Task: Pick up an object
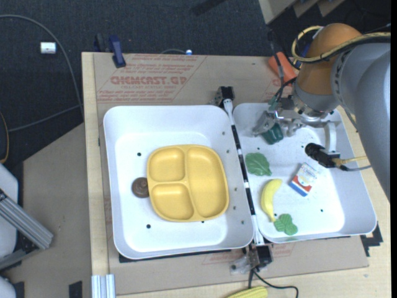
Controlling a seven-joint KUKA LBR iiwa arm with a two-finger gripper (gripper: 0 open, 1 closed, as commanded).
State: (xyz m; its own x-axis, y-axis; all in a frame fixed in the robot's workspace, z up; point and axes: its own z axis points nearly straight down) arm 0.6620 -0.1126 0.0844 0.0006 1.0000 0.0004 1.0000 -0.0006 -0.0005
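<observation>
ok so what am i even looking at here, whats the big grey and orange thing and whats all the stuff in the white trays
One camera looks down at a slant on a bench. The grey and orange thing is a robot arm reaching in from the right; its pincer hangs over the right bin, near a dark teal object. That bin also holds a green leaf toy, a banana, a small green piece and a little white carton. The left bin holds a yellow divided plate and a brown round thing.
</observation>
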